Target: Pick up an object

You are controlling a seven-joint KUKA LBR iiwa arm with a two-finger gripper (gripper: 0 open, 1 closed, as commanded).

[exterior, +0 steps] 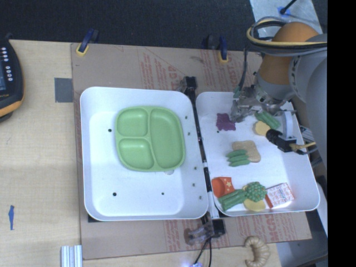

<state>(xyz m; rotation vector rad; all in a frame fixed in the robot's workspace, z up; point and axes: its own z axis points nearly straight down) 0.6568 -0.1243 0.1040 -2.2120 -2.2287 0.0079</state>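
Note:
My gripper (pixel 240 113) hangs over the far part of the right bin (pixel 303 174), just right of a small purple piece (pixel 225 122). Nothing shows between its fingers. Close on its right lie a green pod (pixel 267 119) and a pale yellow piece (pixel 261 129). Mid-bin there is a tan cracker (pixel 248 149) with green beans (pixel 238 158) on its left edge. Along the near wall sit a red piece (pixel 222 186), a broccoli floret with a green stalk (pixel 248 193), a yellow slice (pixel 255 205) and a red-and-white packet (pixel 280 195).
The left bin (pixel 100 177) holds a green divided plate (pixel 150 138). A black clip (pixel 190 84) sits at the far end of the seam between the bins. A tan curled thing (pixel 257 250) lies on the bench in front of the right bin. The arm's orange band (pixel 286 49) rises at the right.

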